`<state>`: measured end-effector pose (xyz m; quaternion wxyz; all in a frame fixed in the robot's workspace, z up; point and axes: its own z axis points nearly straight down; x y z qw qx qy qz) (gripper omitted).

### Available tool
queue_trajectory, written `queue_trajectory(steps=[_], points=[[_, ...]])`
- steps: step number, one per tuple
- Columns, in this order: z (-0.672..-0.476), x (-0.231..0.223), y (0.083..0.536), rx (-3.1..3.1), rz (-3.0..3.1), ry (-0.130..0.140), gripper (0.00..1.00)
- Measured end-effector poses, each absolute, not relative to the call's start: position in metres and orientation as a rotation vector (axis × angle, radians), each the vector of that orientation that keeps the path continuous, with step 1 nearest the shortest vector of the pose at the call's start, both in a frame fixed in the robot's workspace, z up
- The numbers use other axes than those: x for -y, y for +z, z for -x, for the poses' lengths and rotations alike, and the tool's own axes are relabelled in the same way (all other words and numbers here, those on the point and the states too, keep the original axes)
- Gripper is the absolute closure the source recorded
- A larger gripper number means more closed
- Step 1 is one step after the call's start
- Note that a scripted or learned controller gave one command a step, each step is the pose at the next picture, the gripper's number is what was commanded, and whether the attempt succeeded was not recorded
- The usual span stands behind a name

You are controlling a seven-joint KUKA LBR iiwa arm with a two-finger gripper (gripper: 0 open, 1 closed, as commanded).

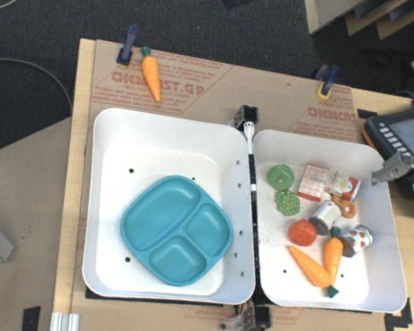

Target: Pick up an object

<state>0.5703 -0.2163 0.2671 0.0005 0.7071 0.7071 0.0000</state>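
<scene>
The right bin holds several toy foods: a green round piece, a bumpy green piece, a red tomato, two orange carrots, a red-and-white box, a white can and a small brown-and-white piece. My gripper shows as grey metal at the bin's far right rim, above and to the right of the pile. It touches none of the toys, and nothing hangs from it.
The left bin bears a teal divided plate. A loose carrot lies on the cardboard behind the left bin. Blue clamps grip the board's back edge. A black pendant sits at the right.
</scene>
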Motion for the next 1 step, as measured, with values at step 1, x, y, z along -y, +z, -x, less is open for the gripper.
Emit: queue_trajectory(steps=[1], points=[[-0.5109, 0.1977, 0.2624, -2.223, -2.227, -0.002, 0.0]])
